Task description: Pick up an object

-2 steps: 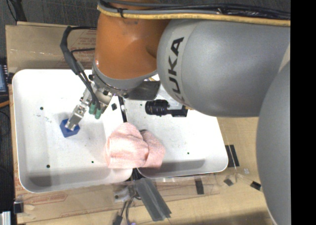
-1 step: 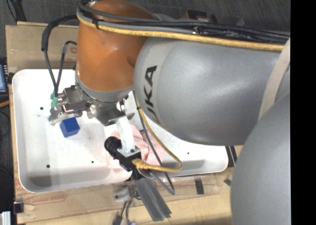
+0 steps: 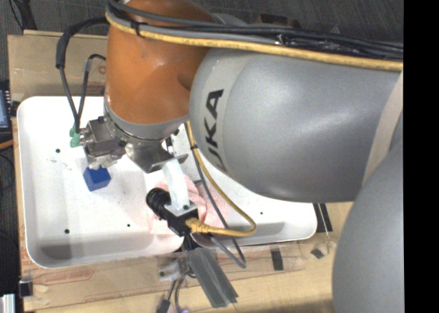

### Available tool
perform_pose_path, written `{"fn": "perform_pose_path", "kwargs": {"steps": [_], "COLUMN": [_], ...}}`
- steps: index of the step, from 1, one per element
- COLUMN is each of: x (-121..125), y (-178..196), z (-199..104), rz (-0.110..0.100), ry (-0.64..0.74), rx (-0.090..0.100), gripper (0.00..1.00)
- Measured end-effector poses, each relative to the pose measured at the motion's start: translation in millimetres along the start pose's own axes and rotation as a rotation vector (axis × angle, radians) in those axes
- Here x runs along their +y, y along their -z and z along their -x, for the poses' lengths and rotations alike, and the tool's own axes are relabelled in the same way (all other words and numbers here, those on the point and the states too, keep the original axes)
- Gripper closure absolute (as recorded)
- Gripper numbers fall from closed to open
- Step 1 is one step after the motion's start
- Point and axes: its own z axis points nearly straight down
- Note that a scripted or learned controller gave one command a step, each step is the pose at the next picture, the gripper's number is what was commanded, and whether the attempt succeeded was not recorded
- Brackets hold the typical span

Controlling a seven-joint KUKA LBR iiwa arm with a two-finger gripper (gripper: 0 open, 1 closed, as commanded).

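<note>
Small blue block (image 3: 97, 178) lies in the white bin (image 3: 41, 167).

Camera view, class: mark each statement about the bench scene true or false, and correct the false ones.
1. A blue block lies in the white bin. True.
2. The arm enters from the view's left. False: it reaches in from the right.
3. The band above the wrist is green. False: it is orange.
4. A pink object lies partly hidden beneath the arm. True.
5. The blue block sits outside the bin on the floor. False: it rests on the bin's floor.
</note>
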Motion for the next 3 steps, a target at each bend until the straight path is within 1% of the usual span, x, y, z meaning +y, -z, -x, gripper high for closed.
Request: {"fn": "perform_pose_path", "kwargs": {"steps": [1, 2, 3], "x": [-13.1, -13.2, -13.2], "y": [19.1, 19.0, 19.0], "z": [63.8, 63.4, 63.4], "rz": [0.006, 0.005, 0.005], "ry": [-0.261, -0.260, -0.260], "rx": [0.003, 0.003, 0.003], "gripper": [1.00, 0.00, 0.00]}}
